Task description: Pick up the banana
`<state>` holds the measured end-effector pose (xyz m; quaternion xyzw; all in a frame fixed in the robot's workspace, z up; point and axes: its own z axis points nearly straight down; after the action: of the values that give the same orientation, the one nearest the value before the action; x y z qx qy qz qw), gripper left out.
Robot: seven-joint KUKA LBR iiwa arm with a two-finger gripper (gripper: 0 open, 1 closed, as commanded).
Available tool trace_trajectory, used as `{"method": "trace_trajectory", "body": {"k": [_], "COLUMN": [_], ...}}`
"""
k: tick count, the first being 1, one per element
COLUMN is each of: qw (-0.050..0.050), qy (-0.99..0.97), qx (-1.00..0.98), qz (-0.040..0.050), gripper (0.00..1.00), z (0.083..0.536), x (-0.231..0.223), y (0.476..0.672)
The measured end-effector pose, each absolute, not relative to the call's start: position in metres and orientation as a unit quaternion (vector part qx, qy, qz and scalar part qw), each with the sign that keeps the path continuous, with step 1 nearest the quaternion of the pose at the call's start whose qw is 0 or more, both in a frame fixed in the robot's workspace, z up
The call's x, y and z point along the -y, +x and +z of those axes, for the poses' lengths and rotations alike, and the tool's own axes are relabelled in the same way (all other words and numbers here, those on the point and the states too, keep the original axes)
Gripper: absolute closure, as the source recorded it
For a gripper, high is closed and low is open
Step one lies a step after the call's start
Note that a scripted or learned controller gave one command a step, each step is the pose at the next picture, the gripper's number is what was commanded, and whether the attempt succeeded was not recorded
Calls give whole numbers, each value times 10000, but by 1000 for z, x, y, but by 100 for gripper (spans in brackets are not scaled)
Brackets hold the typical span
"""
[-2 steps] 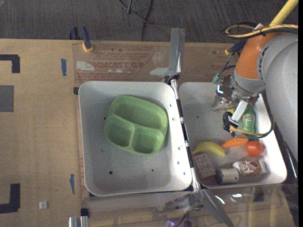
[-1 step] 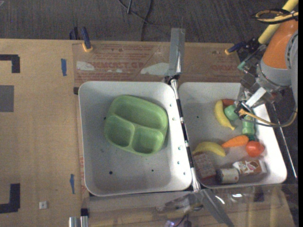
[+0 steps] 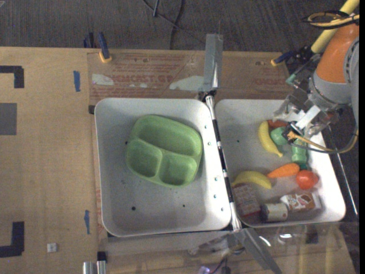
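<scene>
Two yellow bananas lie in the right bin (image 3: 228, 119). One banana (image 3: 266, 138) lies lengthwise near the bin's middle, just left of my gripper (image 3: 293, 121). The other banana (image 3: 252, 178) lies flatter, near the bin's left wall and nearer the front. My gripper hangs low over the bin's far right part, above a cluster of green toy pieces (image 3: 279, 136), about a hand's width from the first banana. Nothing shows as held.
An orange carrot (image 3: 283, 170), a red tomato (image 3: 307, 179), a small carton (image 3: 299, 201), a can (image 3: 275, 212) and a brown packet (image 3: 246, 201) crowd the right bin's front. A green divided plate (image 3: 165, 151) sits in the left bin (image 3: 114, 198).
</scene>
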<state>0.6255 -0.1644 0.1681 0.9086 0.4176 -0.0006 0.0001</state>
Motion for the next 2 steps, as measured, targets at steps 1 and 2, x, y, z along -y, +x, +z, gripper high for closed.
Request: {"method": "trace_trajectory", "body": {"k": [1, 2], "qw": [17, 4], "qy": [8530, 8289], "qx": [-5219, -5594], "qz": [23, 2], "gripper": [0, 0], "z": [89, 146], "x": [131, 114], "y": [588, 624]}}
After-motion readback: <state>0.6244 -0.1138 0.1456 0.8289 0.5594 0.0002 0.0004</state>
